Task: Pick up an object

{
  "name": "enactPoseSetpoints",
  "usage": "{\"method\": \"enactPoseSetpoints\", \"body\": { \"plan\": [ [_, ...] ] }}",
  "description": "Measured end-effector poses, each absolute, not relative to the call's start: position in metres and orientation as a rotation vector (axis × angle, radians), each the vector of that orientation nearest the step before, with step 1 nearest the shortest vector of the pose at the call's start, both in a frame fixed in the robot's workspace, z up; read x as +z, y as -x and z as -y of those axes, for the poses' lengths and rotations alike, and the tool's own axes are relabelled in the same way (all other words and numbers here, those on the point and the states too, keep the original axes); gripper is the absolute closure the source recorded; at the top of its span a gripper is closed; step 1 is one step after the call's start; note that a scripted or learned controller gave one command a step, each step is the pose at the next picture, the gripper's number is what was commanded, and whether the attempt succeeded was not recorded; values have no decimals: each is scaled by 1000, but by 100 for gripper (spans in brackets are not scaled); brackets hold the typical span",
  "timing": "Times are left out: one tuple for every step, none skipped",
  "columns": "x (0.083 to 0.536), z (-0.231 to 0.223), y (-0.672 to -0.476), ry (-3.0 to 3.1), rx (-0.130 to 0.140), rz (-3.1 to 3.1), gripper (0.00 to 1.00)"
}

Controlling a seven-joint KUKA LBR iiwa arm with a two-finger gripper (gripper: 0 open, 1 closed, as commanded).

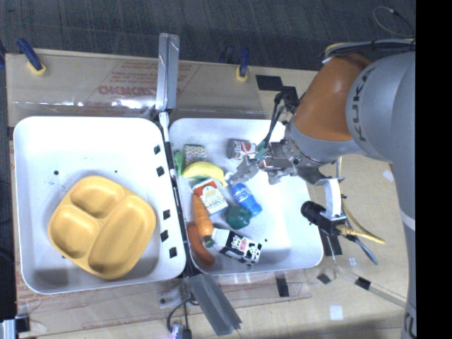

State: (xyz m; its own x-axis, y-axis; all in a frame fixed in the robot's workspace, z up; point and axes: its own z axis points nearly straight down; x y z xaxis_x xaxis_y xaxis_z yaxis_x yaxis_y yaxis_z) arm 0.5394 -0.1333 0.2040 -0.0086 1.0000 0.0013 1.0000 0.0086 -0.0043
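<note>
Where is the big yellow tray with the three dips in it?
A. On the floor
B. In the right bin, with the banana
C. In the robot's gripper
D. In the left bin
D. The yellow tray lies flat in the left bin, while the banana and the carrot sit in the right bin.

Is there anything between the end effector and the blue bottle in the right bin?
Nothing visible. The end effector hangs just above and right of the blue bottle, with bare bin floor between. The banana and the carton lie to its left, off that path.
</note>
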Motion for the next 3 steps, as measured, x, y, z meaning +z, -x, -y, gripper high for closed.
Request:
{"method": "enactPoseSetpoints", "body": {
  "plan": [
    [103, 126, -534, 2204, 1, 2239, 0],
    [102, 126, -534, 2205, 1, 2238, 0],
    [120, 113, -566, 1865, 1, 2529, 0]
  ]
}}
